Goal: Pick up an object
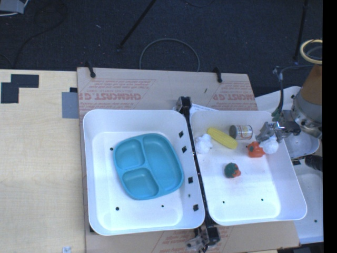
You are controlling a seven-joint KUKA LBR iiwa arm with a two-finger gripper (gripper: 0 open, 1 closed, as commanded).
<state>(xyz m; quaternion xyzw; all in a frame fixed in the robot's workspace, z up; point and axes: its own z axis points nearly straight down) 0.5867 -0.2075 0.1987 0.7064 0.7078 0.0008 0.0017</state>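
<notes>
Orange toy [255, 150] beside gripper [274, 129]

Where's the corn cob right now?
The corn cob lies in the right bin, near its far edge, between a white crumpled lump and a small can.

Robotics lab, 2 white bins [142, 121] on a cardboard-topped bench [158, 91], cables [168, 51] on dark carpet, toy food.

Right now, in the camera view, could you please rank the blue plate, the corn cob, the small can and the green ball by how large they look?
1. Blue plate, by far the largest.
2. Corn cob.
3. Small can and green ball: they look about alike, so I would not rank them.
</notes>
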